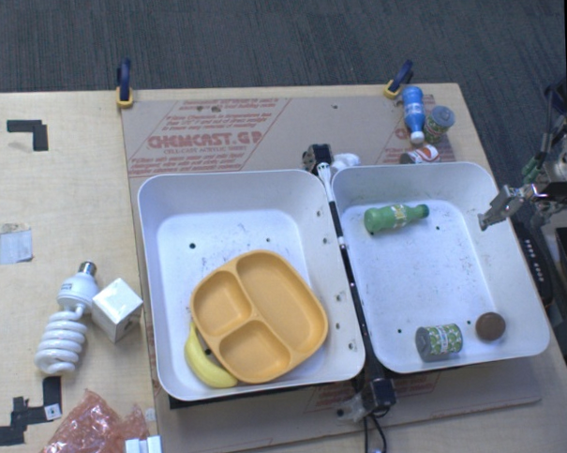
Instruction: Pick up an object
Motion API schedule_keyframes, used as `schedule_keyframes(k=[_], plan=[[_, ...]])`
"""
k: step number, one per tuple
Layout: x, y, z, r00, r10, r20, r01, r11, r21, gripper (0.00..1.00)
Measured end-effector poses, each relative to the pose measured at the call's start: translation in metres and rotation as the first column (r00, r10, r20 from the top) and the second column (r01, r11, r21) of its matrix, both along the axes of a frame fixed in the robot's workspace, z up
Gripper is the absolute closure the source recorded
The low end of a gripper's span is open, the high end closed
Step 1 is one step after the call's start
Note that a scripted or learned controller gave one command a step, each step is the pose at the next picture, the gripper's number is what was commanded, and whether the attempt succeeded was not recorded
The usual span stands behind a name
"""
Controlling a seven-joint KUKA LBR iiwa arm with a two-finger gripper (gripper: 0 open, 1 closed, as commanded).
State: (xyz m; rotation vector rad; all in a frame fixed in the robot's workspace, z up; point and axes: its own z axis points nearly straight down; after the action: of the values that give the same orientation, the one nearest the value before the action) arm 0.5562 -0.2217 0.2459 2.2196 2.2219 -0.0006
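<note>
While the gripper [494, 212] hangs at the right bin's [514, 352] rim, nothing sits between its fingers.
Whether they are spread or closed cannot be told; a green bottle [394, 217] lies nearby.

Gripper [501, 207] at right edge

Dark grey carpet floor [256, 30] along far side. Pale wooden worktop [67, 211] spreads left. Brown printed board [214, 135] clamped on top. Even, soft light.

Matt yellow plastic tray [259, 316], glossy green plastic bottle [395, 217], smooth white plastic bins [235, 197].
</note>
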Motion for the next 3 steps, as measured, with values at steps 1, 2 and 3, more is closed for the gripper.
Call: schedule_keyframes(k=[1,2,3], plan=[[0.044,0.044,-0.130,1.000,0.001,-0.001,-0.001,1.000,0.000,0.00],[0.103,0.043,-0.132,1.000,0.002,0.001,-0.002,1.000,-0.001,0.00],[0.104,0.043,-0.121,1.000,0.005,0.002,-0.005,1.000,-0.002,1.00]])
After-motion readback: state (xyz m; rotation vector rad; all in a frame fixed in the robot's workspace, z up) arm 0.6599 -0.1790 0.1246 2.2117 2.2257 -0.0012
